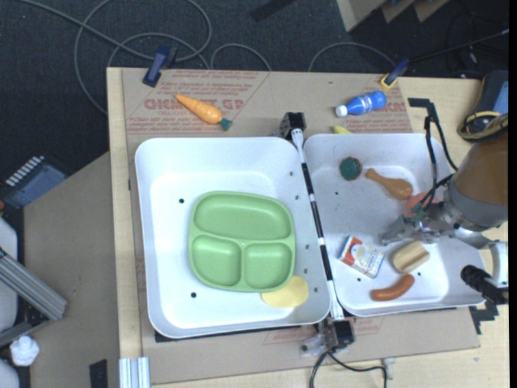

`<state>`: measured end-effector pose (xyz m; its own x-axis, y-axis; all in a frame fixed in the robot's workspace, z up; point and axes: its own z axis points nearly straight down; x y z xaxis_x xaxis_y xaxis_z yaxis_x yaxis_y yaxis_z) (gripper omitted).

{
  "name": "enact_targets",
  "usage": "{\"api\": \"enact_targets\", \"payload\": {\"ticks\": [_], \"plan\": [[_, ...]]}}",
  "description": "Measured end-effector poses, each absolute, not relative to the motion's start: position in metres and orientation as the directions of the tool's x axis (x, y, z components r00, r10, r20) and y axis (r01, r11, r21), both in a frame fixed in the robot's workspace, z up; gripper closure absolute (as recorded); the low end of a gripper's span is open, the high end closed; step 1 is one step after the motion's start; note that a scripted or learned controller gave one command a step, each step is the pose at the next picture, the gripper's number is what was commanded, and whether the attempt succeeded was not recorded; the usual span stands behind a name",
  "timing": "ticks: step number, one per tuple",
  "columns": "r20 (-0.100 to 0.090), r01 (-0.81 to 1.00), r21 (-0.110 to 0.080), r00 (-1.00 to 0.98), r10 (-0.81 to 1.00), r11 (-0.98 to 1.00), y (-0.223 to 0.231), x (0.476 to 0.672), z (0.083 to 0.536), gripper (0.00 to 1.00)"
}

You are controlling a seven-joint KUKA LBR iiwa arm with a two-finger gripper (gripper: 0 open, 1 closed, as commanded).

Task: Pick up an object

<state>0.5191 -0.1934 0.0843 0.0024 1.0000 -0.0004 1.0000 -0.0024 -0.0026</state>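
While the grey arm (pixel 478 186) is reaching in from the right over the right-hand white bin (pixel 355 297), its gripper (pixel 406 229) is hanging low above the bin floor, just beside and above a tan bread-like block (pixel 409 256); how far the claw is spread cannot be told from this slant, and nothing is visibly sitting between it. Lying around it in that bin are a small red-and-white carton (pixel 360 258) to the left of the block, a reddish sausage (pixel 393 288) near the front wall, a tan drumstick-shaped toy (pixel 388 183) toward the back, and a dark green ball (pixel 350 168) just beside the drumstick's thin end. In the left-hand white bin (pixel 161 217) a green divided tray (pixel 241 239) is lying flat, with a pale yellow disc (pixel 285 294) touching its front right corner. Behind the bins, on the cardboard-covered bench (pixel 258 87), a toy carrot (pixel 201 109) and a blue-and-white bottle (pixel 362 103) are resting well apart.
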Motion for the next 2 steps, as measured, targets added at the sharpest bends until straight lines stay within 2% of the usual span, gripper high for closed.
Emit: {"api": "enact_targets", "payload": {"ticks": [1, 2], "plan": [[0.001, 1.000, -0.002, 0.001, 1.000, -0.001, -0.1858, 0.4841, 0.0843, 0.00], [0.000, 1.000, 0.000, 0.002, 1.000, -0.002, -0.1857, 0.4846, 0.0940, 1.00]]}}
